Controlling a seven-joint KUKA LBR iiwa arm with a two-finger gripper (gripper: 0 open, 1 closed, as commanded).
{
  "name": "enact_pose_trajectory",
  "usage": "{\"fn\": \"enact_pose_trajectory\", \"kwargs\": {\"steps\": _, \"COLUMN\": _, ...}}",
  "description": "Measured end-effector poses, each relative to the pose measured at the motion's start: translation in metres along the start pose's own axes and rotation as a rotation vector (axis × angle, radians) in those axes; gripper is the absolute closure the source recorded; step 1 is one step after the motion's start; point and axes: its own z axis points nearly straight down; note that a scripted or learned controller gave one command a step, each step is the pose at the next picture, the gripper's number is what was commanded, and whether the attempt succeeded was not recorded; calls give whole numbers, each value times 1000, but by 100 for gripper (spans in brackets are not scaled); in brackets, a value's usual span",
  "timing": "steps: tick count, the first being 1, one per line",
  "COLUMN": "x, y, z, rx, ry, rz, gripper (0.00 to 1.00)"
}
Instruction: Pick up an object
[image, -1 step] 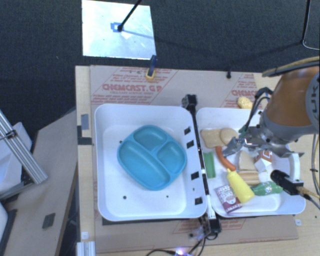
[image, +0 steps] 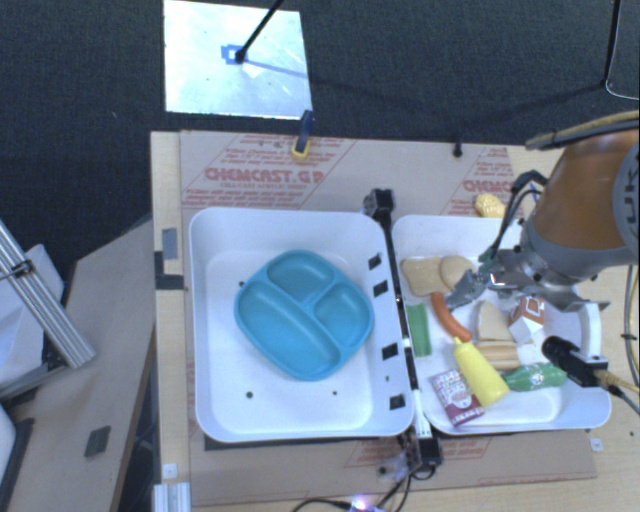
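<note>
Two shallow white bins sit side by side on the desk, the left bin (image: 215, 400) toward the desk's left edge and the right bin (image: 580, 408) toward its right edge. A black divider strip (image: 393, 310) runs along the seam where their rims meet.

In the left bin a blue sectioned plate (image: 303, 313) lies flat, near the middle of the floor and a little toward the far rim, clear of the walls.

The right bin holds a crowd of toy food. A tan bread piece (image: 428, 274) lies near the bin's far left corner. An orange carrot (image: 448, 315) lies slantwise just beside it, with a green stick (image: 419, 330) alongside, close to the divider. A yellow bottle (image: 478, 370) lies tilted near the middle, next to a pale wedge (image: 492, 325). A red and white packet (image: 455, 395) rests against the near rim, and a green bottle (image: 535, 377) lies near the bin's near right corner.

The arm (image: 590, 200) reaches in over the right bin's far right part. Its gripper (image: 470, 290) hangs low over the pile, between the bread piece and the pale wedge, just above the carrot's upper end. The fingers look slightly apart, with nothing visibly between them, though shadow and clutter make this hard to judge.
</note>
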Motion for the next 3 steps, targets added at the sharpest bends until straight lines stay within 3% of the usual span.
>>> {"fn": "enact_pose_trajectory", "kwargs": {"steps": 2, "x": -6, "y": 6, "z": 108, "rx": 5, "ry": 1, "rz": 2, "gripper": 0}}
{"fn": "enact_pose_trajectory", "kwargs": {"steps": 3, "x": -6, "y": 8, "z": 95, "rx": -1, "ry": 0, "rz": 2, "gripper": 100}}
